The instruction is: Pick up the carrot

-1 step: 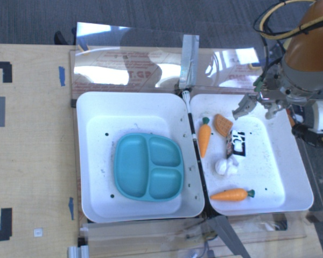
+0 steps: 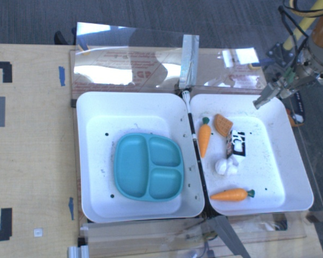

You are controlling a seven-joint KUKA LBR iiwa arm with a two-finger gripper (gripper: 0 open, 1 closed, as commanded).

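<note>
White right bin [image 2: 296, 168] holds 2 carrots [image 2: 204, 137].

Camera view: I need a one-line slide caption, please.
Gripper poised over the right bin's far corner; two carrots lie inside, teal plate in the left bin.

Even, bright overhead light falls across the bench [image 2: 27, 160], and both white bins [image 2: 91, 109] read clean, close to overexposed on their floors. Strong glare sits on the clear panel [image 2: 129, 63] behind the bins, with a bright patch at its left and another at its right [image 2: 242, 57]. Shadows are soft and short: a faint one rims the blue tray [image 2: 149, 166], and another lies under the lower carrot [image 2: 231, 195]. Focus is moderate throughout, with fine detail slightly soft and grainy. The arm [image 2: 307, 42] at upper right appears mildly blurred.
</note>
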